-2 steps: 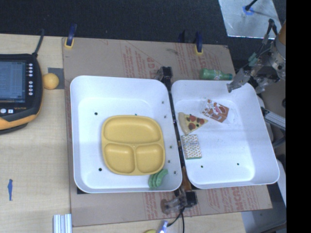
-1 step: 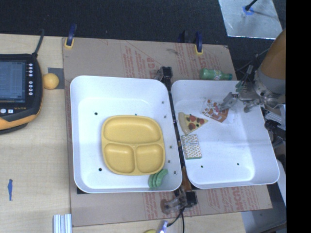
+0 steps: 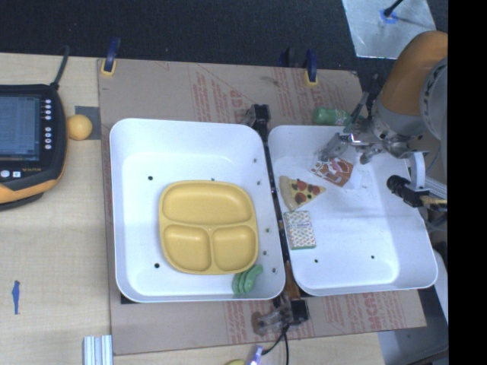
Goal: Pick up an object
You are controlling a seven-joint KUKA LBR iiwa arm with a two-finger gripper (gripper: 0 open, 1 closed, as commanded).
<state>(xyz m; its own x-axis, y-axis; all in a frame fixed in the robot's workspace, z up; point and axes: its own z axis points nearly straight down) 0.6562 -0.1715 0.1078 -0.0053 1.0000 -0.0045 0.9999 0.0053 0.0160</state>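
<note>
We see our grey arm (image 3: 415, 90) reaching in over the far right corner of the right bin (image 3: 380, 276), its gripper (image 3: 340, 147) hanging low above that bin's far end.

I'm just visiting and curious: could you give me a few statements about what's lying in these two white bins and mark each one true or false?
1. The yellow divided tray lies in the left bin. True.
2. The pizza slice toy lies in the left bin. False: it is in the right bin.
3. A green object sits by the tray's lower right corner. True.
4. The gripper hangs over the left bin. False: it is over the right bin's upper part, near a red-patterned packet.
</note>
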